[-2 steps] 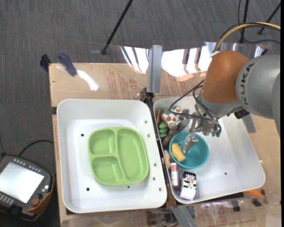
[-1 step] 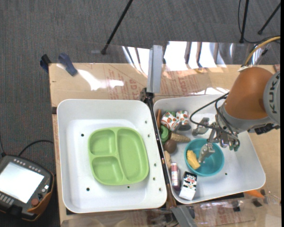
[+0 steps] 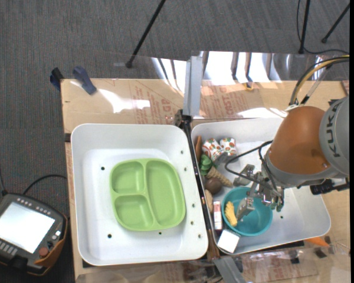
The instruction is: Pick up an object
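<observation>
**Gripper low over the teal bowl in the right bin**

The arm (image 3: 318, 143) comes in from the right side and its gripper (image 3: 248, 207) is down inside the teal bowl (image 3: 248, 217), which stands in the right bin (image 3: 307, 223) near the front wall. The fingers are close to each other, with a narrow gap, and I cannot see any object between them. A yellow piece (image 3: 229, 209) lies in the bowl, just beside the fingers on their left. Along the left wall of this bin there are small objects: a white and red patterned item (image 3: 218, 148), a brown round piece (image 3: 212, 185), a small tube (image 3: 217, 213) and a white block (image 3: 228, 241). In the left bin (image 3: 88, 158) lies a green divided plate (image 3: 147, 193) with three compartments.
</observation>
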Action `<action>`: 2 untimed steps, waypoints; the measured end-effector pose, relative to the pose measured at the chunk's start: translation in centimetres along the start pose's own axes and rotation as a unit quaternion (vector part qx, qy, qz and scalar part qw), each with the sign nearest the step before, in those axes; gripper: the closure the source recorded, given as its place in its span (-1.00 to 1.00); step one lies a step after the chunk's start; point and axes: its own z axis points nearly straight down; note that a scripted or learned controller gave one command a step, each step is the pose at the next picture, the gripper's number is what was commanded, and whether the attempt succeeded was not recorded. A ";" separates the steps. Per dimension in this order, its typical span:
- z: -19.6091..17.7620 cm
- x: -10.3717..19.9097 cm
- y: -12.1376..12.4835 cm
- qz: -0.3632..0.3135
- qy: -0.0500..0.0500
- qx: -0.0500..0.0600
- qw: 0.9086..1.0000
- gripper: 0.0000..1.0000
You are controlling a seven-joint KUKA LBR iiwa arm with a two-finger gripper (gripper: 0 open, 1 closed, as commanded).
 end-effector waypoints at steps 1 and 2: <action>0.3 -11.7 -1.7 -0.036 0.007 -0.003 0.999 -1.00; 0.8 -10.3 4.2 -0.028 0.010 -0.003 1.000 -1.00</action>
